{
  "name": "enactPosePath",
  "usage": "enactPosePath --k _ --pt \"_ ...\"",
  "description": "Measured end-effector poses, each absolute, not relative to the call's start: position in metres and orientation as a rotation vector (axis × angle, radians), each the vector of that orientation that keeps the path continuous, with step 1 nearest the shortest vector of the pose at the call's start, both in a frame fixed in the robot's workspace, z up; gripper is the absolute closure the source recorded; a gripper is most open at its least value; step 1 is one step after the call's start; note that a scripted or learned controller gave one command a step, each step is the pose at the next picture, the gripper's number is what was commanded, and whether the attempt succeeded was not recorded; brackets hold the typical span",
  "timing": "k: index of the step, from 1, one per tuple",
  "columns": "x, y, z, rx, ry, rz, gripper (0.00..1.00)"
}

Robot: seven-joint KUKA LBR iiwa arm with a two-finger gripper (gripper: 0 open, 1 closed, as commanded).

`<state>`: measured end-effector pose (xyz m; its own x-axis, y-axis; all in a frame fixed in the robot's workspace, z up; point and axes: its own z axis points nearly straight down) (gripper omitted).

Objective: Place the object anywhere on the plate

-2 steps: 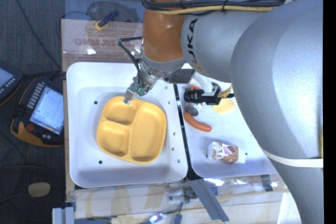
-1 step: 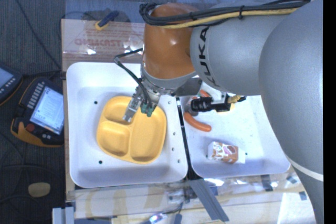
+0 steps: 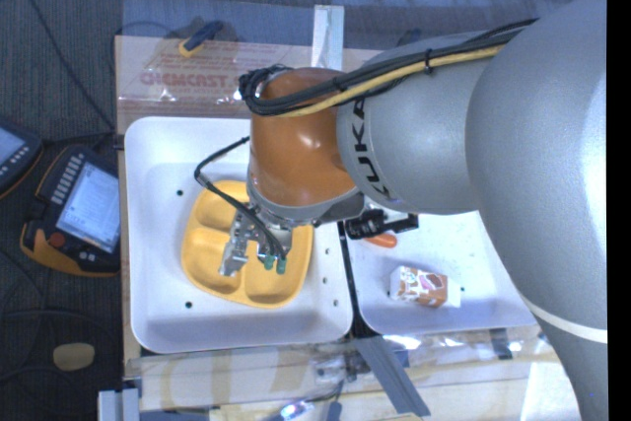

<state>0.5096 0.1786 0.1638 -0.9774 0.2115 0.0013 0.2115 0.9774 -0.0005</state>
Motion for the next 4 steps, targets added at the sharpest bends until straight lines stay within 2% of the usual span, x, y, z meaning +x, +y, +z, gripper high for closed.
enactPosePath --k 1,2,3,4 --pt "0.562 0.168 0.238 -0.049 -3.144 0.0 1.0" --pt "0.503 0.11 0.203 -0.073 -3.14 0.001 1.0" --pt "0.553 0.148 0.284 0.198 -3.139 -0.001 1.0" --pt "0.543 0.154 0.239 0.428 -3.114 0.001 1.0"
